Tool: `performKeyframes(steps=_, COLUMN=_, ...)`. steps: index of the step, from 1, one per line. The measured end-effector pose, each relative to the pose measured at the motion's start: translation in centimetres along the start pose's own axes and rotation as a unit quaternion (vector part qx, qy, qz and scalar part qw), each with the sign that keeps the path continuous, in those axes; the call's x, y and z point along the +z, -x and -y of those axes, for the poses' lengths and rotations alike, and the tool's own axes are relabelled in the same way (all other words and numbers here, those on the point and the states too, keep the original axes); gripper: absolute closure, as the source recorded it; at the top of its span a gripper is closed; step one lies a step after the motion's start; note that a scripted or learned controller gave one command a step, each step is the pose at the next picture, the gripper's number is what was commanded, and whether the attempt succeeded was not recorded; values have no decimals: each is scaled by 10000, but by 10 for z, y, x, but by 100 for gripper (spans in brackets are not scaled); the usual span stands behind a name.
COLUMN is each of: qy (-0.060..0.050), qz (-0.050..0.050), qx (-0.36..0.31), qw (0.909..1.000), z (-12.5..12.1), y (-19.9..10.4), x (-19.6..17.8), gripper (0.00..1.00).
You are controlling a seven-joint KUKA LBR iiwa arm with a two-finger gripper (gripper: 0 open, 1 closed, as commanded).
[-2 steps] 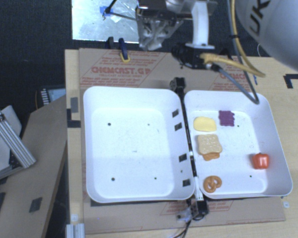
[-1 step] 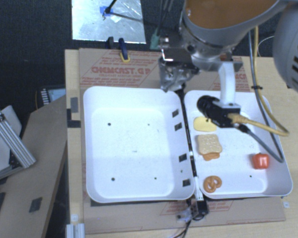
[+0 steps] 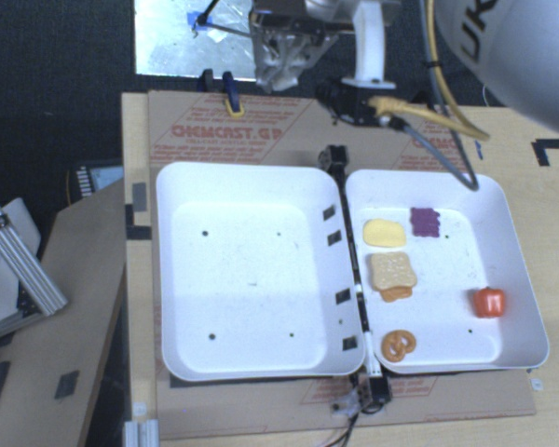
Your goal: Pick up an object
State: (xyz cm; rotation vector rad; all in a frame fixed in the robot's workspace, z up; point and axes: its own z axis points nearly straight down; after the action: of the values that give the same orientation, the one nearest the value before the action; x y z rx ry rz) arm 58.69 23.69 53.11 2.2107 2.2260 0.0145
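A: Where's the gripper (image 3: 278,74) rn?

B: Up high, well back from the right bin (image 3: 520,250), over the cardboard behind the left bin (image 3: 177,277). Fingers look drawn close together w/ nothing between them, though it's blurry.

A: So nothing picked yet?

B: I'd say not. All candidates sit in the right bin: yellow piece (image 3: 384,233) near its divider side, purple block (image 3: 426,222) just beside that, toast slice (image 3: 392,274) below the yellow piece, pretzel (image 3: 398,345) at the near corner, red pepper (image 3: 488,302) by the far wall.

A: What's left?

B: Basically everything: travel over, descend, grasp, lift.
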Motion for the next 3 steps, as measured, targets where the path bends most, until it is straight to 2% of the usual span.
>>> performKeyframes(steps=1, qy=-128, qz=48, qx=41, qw=9999, z=30, y=38, x=256, gripper=100)
performKeyframes(steps=2, qy=-75, qz=35, qx=76, qw=9999, z=78, y=137, x=276, gripper=100)
performKeyframes(steps=3, qy=2, qz=-3, qx=5, qw=10000, z=98, y=111, x=193, gripper=100)
